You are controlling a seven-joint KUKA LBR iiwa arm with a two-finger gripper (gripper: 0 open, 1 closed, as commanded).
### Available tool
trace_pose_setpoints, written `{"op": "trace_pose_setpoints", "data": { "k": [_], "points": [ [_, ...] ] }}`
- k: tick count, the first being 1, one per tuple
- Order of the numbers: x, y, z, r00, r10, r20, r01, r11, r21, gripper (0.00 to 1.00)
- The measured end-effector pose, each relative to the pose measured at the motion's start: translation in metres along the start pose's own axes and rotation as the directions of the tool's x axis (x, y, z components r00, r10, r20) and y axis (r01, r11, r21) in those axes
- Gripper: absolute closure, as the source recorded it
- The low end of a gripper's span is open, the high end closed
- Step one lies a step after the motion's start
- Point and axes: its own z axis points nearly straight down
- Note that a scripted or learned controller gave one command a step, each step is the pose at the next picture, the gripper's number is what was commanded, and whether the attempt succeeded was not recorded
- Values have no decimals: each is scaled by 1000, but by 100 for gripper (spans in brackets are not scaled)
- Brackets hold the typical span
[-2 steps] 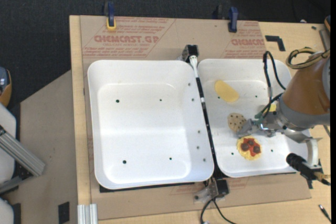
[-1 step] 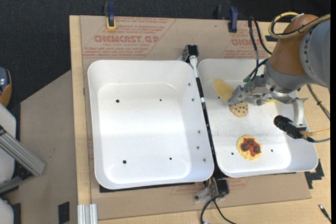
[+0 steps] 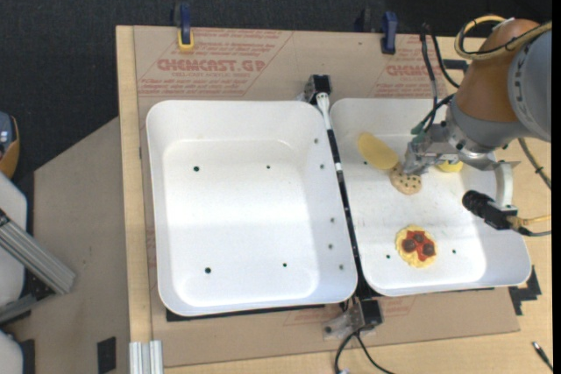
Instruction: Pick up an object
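Note:
In the right bin (image 3: 491,271) lie a pale yellow oval piece (image 3: 378,151), a small tan speckled cookie-like piece (image 3: 404,182) and a round yellow toy pizza with red spots (image 3: 417,245). My gripper (image 3: 412,164) hangs low over the bin, right above the tan piece and touching or nearly touching its top edge. The yellow oval lies just to its left. A small yellow thing (image 3: 450,165) peeks out to the right of the gripper, partly hidden by the wrist.
The left bin (image 3: 166,136) stands beside the right one, with a black divider strip (image 3: 337,179) between them. Both bins rest on a cardboard sheet (image 3: 219,57) held by blue clamps (image 3: 183,17) at the back edge.

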Motion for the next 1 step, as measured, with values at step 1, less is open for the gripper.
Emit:
{"op": "trace_pose_setpoints", "data": {
  "k": [1],
  "points": [
    [0, 0, 1, 1000, 0, 0, 0, 1000, 2, 0]
  ]
}}
